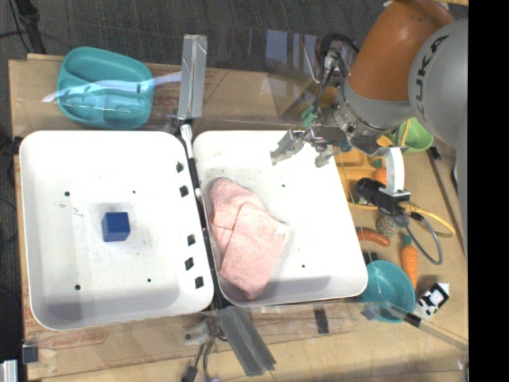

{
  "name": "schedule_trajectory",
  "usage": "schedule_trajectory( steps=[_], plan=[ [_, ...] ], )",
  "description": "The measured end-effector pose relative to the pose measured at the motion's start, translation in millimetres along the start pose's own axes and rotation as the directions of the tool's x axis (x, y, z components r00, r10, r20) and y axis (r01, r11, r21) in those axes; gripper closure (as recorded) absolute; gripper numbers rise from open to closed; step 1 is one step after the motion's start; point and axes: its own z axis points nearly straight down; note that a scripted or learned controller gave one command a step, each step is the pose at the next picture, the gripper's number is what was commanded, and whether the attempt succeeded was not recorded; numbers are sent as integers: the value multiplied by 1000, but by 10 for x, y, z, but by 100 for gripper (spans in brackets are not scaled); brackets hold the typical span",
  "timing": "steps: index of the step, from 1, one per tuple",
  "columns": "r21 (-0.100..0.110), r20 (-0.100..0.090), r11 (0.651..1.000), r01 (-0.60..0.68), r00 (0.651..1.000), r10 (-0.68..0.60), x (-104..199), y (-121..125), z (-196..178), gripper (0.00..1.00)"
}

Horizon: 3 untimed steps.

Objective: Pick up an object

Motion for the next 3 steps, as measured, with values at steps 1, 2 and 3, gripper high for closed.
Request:
schedule_trajectory(
  steps=[1, 2, 3],
  plan=[
    [0, 0, 994, 106, 994, -106, -490, -75, 1098, 0],
    [-3, 1, 963, 269, 963, -269, -495, -310, 1908, 0],
    [-3, 1, 952, 306, 952, -306, -152, -570, 1911, 0]
  ],
)
